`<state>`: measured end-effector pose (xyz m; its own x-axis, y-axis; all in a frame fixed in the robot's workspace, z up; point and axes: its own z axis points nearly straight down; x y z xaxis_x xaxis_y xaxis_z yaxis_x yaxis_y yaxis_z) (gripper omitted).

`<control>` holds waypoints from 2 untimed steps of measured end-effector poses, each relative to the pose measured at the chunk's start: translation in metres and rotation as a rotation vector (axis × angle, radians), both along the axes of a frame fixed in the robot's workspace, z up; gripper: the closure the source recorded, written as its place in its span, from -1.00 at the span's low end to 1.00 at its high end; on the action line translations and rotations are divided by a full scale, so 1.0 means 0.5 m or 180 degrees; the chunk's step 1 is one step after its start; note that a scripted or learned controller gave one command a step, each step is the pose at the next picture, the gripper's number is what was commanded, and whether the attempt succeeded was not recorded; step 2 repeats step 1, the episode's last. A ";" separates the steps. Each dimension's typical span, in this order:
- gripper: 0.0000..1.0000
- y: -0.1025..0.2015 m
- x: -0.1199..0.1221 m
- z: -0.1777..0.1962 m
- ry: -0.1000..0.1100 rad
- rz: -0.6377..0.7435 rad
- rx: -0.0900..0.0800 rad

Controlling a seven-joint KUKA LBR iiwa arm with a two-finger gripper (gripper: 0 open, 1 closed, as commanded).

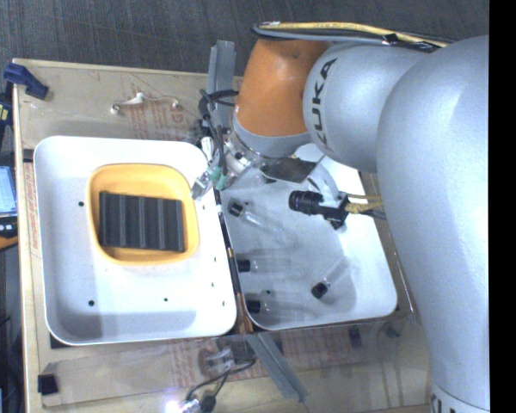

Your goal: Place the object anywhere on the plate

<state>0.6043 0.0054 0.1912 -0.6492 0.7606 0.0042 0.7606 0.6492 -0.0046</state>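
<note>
Claw (213, 177) hangs at the upper end of the ridge between both bins, mostly hidden under the orange band (275, 80); whether it is spread or pinching cannot be told. Several small clear objects (327, 280), hard to make out, lie in the right bin (370, 304). Left bin (60, 308) holds the yellow plate (143, 175) with a dark ribbed centre.

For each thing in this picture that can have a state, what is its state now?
plate: lies in the left bin, carrying a dark ribbed block.
dark ribbed block: flat on the plate.
left bin: holds the plate.
right bin: holds small clear pieces with dark ends.
arm: reaches over the right bin.
</note>
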 end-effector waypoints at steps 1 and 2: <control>-1.00 -0.001 0.000 0.000 0.0000 -0.0001 -0.0001; -1.00 -0.001 0.000 0.000 0.0000 -0.0001 -0.0001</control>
